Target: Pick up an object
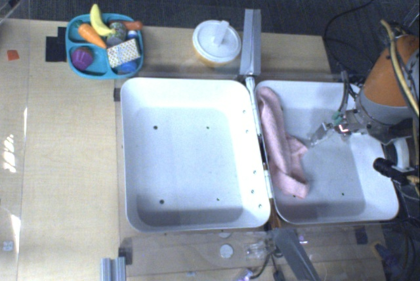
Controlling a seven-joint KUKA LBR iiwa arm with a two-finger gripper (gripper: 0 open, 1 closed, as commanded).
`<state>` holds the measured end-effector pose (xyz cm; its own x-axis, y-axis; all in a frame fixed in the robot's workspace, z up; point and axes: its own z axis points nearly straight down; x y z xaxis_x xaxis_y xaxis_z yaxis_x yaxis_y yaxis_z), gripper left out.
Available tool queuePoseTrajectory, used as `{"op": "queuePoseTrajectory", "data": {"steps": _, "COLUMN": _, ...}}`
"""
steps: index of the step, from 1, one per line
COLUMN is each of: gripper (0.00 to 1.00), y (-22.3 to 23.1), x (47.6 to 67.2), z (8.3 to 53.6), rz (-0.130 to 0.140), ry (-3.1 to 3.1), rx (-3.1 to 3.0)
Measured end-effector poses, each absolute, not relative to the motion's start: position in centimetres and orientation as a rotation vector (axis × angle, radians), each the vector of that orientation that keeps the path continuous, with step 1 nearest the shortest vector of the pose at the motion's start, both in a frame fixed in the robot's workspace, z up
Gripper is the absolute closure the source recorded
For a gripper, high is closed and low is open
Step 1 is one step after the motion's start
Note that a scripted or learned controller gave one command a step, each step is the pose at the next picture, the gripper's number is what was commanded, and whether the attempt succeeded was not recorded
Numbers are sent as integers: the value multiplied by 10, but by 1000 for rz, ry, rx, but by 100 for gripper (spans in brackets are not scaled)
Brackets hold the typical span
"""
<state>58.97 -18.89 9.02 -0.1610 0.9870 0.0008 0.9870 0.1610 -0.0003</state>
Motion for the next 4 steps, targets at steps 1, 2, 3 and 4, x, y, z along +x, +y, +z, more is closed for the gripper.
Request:
{"op": "queuePoseTrajectory", "data": {"steps": 1, "gripper": 0, "y": -166, "x": 669, "z": 100, "rz": 2, "ry": -2138, "rx": -2302}}
{"op": "queuePoseTrajectory", "data": {"steps": 2, "gripper": 0, "y": -87, "x": 588, "z": 90, "rz": -7, "ry": -2201, "rx": -2246}}
{"op": "queuePoseTrajectory", "data": {"steps": 3, "gripper": 0, "y": -91, "x": 571, "z": 90, "rz": -14, "ry": -2494, "rx": -1938}}
{"op": "queuePoseTrajectory", "data": {"steps": 4, "gripper": 100, "y": -91, "x": 573, "z": 98, "rz": -13, "ry": -2495, "rx": -1937}}
